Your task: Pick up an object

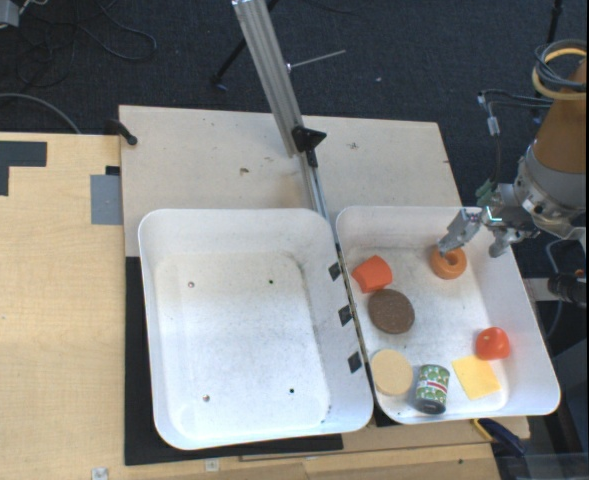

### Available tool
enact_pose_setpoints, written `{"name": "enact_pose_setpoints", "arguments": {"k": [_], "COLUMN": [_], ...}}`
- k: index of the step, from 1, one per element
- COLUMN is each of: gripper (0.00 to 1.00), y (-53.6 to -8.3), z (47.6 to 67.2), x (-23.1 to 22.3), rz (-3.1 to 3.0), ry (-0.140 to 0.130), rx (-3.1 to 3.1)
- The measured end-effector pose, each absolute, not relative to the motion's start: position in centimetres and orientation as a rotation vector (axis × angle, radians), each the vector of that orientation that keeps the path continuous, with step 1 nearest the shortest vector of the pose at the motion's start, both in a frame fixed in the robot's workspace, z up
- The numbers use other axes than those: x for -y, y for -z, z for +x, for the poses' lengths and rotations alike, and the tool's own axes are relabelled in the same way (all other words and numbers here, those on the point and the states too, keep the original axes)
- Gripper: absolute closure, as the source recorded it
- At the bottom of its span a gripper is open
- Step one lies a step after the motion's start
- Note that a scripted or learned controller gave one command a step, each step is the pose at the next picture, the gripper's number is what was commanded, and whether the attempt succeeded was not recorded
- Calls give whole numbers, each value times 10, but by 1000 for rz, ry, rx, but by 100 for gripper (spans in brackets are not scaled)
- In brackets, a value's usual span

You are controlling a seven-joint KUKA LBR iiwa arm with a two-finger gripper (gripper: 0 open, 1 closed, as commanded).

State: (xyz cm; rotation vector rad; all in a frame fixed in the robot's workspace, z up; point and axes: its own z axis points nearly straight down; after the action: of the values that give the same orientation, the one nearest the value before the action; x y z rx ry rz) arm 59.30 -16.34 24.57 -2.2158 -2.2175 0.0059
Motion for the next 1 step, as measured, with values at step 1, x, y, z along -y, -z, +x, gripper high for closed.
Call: {"name": "enact_pose_setpoints", "arguments": {"k": [1], "gripper": [0], "y": [-248], "z": [594], "x": [164], "rz": [-2218], "ry": [-2], "rx": [2221]}}
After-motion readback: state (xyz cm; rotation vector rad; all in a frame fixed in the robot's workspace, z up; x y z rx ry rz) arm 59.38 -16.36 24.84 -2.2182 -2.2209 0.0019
